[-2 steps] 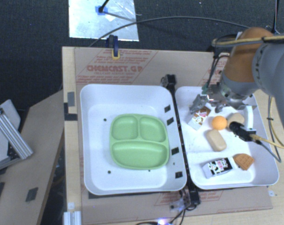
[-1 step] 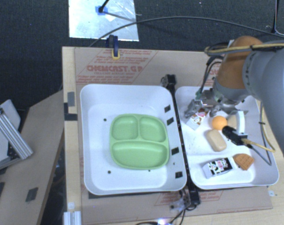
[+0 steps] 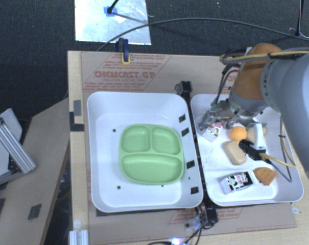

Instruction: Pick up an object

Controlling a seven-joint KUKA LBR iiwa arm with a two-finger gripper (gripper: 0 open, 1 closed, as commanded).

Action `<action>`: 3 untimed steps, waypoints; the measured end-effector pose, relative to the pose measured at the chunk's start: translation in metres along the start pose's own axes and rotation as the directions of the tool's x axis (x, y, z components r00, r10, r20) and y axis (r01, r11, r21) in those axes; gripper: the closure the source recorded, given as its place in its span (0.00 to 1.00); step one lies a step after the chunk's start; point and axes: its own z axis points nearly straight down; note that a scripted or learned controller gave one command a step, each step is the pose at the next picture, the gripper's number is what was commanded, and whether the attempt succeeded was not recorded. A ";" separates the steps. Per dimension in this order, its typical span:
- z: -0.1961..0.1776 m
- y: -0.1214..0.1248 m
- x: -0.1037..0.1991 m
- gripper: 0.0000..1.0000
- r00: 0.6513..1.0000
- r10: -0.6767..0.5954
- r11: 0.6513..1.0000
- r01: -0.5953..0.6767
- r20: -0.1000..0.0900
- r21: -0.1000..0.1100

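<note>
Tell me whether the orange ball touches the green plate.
Apart. The camera view shows the orange ball in the right bin, the green plate in the left.

right bin (image 3: 292, 190) crowded with small items, left bin (image 3: 100, 137) floor open around green tray (image 3: 151, 154)

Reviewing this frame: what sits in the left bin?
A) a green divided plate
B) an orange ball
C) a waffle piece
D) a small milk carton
A: the green divided plate lies flat in the left bin, while the orange ball and the small carton lie in the right bin.
</note>
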 end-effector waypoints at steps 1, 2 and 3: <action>-0.011 0.001 0.000 1.00 1.000 0.001 1.000 -0.001 0.000 -0.002; -0.060 0.011 -0.002 1.00 1.000 -0.002 1.000 0.002 0.000 -0.005; -0.110 0.016 0.007 1.00 1.000 -0.005 1.000 0.005 0.000 -0.006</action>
